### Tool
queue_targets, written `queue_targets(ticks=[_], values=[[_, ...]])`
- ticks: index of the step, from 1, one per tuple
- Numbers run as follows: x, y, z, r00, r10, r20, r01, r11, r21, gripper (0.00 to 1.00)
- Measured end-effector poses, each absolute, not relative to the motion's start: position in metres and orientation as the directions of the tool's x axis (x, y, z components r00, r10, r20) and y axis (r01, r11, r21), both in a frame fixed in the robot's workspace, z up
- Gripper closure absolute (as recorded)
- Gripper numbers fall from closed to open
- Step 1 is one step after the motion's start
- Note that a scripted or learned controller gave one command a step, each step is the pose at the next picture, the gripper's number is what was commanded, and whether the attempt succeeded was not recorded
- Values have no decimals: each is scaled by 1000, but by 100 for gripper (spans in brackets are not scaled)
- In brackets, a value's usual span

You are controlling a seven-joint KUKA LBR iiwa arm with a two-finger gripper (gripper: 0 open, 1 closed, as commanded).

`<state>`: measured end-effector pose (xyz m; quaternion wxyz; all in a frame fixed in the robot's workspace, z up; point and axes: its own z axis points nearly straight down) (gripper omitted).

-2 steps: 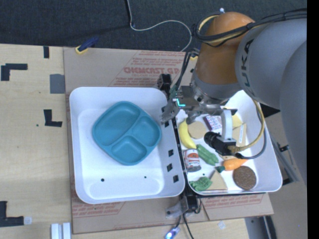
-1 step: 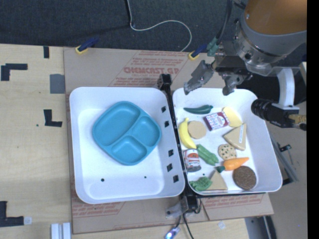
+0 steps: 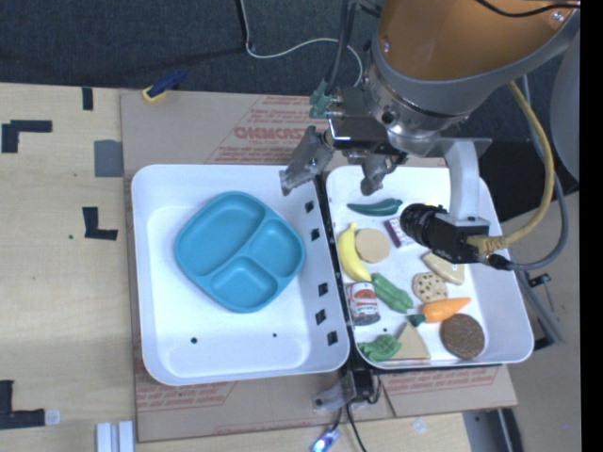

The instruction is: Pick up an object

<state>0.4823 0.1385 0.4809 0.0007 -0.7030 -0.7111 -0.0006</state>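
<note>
The arm's jaws (image 3: 341,166) hang spread wide and empty above the divider between the bins, so no pick has begun; next they need to drop onto something like the banana (image 3: 352,253) in the right bin (image 3: 509,295).

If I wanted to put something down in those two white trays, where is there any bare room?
The left bin has bare floor all around the blue plate, widest along the near edge and the left side. The right bin is crowded: banana, carrot, cookies and other toy food fill its middle and near end. The pincer hangs over its far edge.
</note>
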Motion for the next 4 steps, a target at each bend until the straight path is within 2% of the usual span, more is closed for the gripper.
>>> queue_targets(ticks=[1, 2, 3, 4], values=[[484, 134, 490, -3, 1000, -2, 1000, 3, -1, 100], [483, 180, 399, -5, 1000, -3, 1000, 5, -10, 100], [482, 140, 266, 4, 1000, -6, 1000, -4, -16, 100], [489, 44, 394, 9, 1000, -1, 1000, -9, 14, 100]])
